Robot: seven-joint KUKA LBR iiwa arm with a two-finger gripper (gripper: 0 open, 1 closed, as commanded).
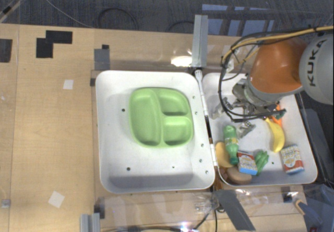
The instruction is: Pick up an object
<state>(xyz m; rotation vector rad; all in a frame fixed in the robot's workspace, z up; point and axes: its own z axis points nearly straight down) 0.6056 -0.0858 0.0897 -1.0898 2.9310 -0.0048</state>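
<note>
The objects lie in the right bin, gathered in its lower half. A banana lies upright along the slant near the bin's middle right, just below the gripper. A green bottle stands to the lower left of the gripper, close to the bin's left wall. Below it come a yellow fruit against that wall, a red box, a green toy touching the box, and a brown piece at the bin's bottom edge. A can with a red label sits apart at the lower right. A small orange piece shows just above the banana, partly hidden by the arm.

The arm reaches in from the right; its orange band covers the upper part of the right bin, with black cables looping around the wrist. The gripper hangs below the band over the bin's middle, above the bottle and the banana. Whether the jaws are apart or together I cannot tell, as the wrist and cables hide them, and nothing shows between them.

The left bin holds a green tray with three compartments, lying near its middle. Both bins rest on the bench.
</note>
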